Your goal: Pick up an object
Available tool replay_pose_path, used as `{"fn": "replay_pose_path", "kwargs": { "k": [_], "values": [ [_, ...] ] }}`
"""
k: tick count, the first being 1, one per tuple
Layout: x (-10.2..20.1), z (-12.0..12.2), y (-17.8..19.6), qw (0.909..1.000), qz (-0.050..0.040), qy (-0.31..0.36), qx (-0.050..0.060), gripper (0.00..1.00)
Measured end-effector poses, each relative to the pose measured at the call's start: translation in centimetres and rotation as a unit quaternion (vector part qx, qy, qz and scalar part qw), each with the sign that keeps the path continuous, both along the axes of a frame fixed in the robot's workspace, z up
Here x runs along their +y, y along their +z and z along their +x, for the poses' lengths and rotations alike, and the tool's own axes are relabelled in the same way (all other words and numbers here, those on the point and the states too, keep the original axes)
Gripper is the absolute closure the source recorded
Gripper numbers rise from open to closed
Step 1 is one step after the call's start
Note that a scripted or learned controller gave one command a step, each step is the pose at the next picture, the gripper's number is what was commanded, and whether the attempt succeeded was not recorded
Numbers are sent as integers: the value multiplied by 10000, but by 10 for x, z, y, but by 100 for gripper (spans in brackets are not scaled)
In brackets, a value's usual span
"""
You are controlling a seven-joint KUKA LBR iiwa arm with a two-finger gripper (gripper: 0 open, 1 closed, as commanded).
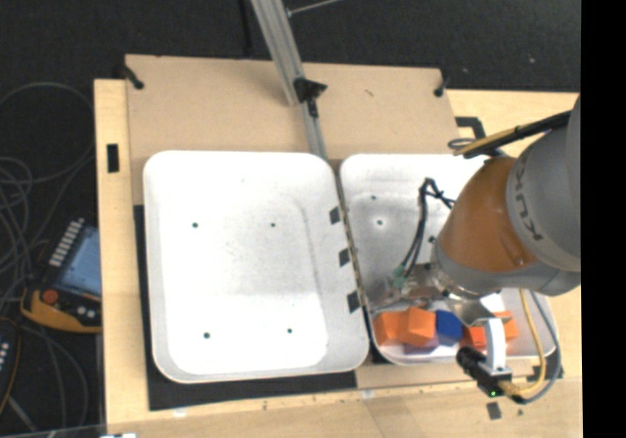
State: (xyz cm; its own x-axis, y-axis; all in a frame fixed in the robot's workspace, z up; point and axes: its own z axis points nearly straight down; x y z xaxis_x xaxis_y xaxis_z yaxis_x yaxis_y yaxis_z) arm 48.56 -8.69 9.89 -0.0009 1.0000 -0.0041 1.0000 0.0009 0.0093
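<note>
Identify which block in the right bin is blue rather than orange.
The blue block, sitting between the larger orange block and a smaller orange piece.

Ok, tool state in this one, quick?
Tool: cannot be told; it is low in the right-hand shallow white bin, over the orange block and blue block.

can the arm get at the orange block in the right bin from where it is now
Probably yes: the orange block lies uncovered at the right bin's near end, beside a blue block, with the arm directly above that corner.
</note>
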Motion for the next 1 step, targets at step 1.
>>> {"fn": "replay_pose_path", "kwargs": {
  "k": [1],
  "values": [
    [50,11,74,9999,47,-38,-96,0]
  ]
}}
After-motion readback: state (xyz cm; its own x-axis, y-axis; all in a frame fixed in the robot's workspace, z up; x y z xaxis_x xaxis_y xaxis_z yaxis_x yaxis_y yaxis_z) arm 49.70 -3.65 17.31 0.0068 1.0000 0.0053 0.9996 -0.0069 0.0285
